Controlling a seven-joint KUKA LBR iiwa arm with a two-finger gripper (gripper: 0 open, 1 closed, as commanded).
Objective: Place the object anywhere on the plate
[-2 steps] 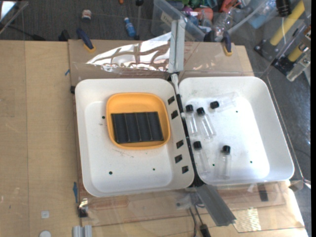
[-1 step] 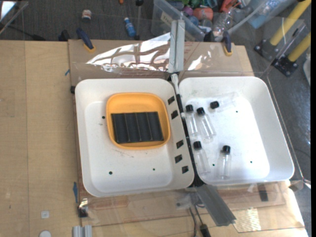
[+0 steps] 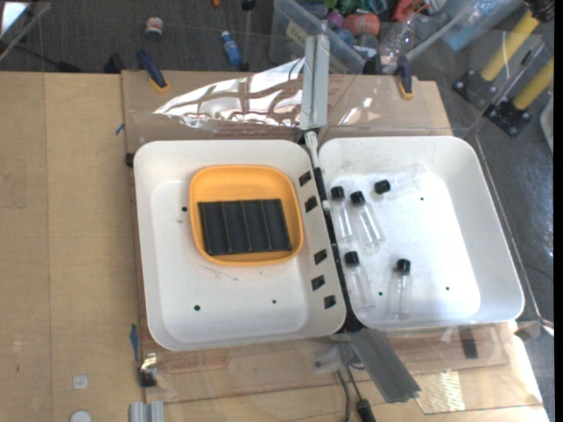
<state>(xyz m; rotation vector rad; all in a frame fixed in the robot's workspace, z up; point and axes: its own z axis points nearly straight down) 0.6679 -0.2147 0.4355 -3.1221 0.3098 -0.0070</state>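
An orange plate (image 3: 246,177) with rounded corners lies in the left white bin (image 3: 163,262), toward its back. A dark, ribbed rectangular object (image 3: 244,227) rests flat on the plate and covers most of its middle. In the right white bin (image 3: 462,236) lie several clear vials with black caps. Three of them are near the back left (image 3: 357,199), one is by the divider (image 3: 350,258), and one is further right (image 3: 402,268).
Black clips (image 3: 319,257) line the divider between the bins. A metal post (image 3: 317,77) and crinkled clear film (image 3: 237,104) stand behind the bins. A clear tub of coloured toys (image 3: 369,7) sits at the back, beyond the bench.
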